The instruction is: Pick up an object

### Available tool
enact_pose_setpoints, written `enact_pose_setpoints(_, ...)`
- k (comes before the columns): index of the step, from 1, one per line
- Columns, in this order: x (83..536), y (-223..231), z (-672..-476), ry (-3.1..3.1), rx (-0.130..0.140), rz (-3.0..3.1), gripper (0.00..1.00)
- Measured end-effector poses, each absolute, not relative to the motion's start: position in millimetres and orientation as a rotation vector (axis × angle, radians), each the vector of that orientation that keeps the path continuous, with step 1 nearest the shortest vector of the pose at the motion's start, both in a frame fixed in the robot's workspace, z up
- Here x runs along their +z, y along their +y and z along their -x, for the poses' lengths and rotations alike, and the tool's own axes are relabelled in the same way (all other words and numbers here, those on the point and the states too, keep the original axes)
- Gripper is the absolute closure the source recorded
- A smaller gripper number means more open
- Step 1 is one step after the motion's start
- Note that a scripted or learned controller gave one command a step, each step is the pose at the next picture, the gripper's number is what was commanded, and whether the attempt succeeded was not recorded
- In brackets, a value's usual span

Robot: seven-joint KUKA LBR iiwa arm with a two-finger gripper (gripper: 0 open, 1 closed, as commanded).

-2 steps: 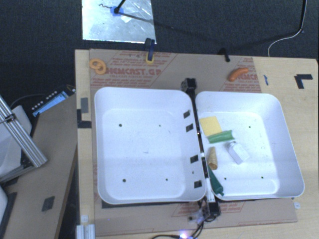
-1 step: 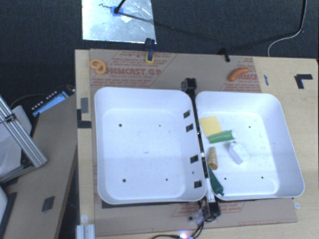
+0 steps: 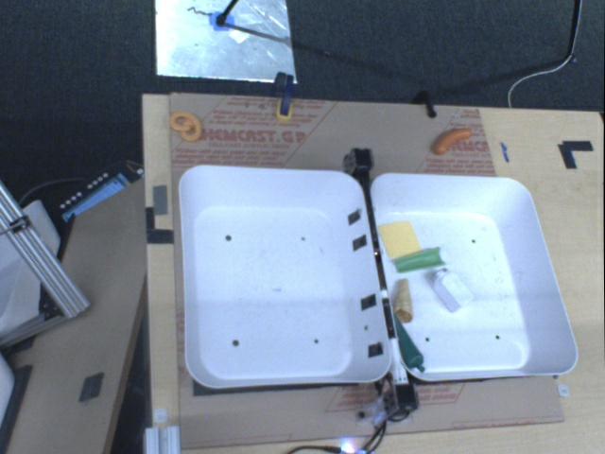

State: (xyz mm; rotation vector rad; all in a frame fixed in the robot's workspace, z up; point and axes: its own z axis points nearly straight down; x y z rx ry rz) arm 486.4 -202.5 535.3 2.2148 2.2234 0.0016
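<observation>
The right bin [image 3: 529, 253] holds a small cluster near its left wall. A flat yellow square [image 3: 399, 237] lies at the top of the cluster, with a green stick [image 3: 419, 260] just below it. A small white block [image 3: 448, 289] lies to the right, and a tan cork-like cylinder [image 3: 404, 300] stands beside the wall. A dark green cone-shaped piece [image 3: 409, 346] rests near the bin's front left corner. The left bin [image 3: 274, 272] shows only its white floor.
On the cardboard behind the bins lie an orange sausage-shaped toy [image 3: 451, 140], a pretzel-shaped ring [image 3: 186, 125] and a blue-and-yellow clamp [image 3: 284, 96]. A shiny metal sheet [image 3: 225, 26] lies on the dark floor beyond. A metal frame [image 3: 33, 253] stands at the left.
</observation>
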Motion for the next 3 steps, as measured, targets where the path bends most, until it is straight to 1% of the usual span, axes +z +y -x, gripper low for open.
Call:
enact_pose_setpoints(1, 535.4, -206.6, -505.0, 2.223, 0.002, -2.213, 1.0)
enact_pose_setpoints(2, 535.4, -187.4, -485.7, 2.224, 0.002, -2.215, 1.0)
enact_pose_setpoints(3, 535.3, -186.4, -486.4, 2.222, 0.002, -2.216, 1.0)
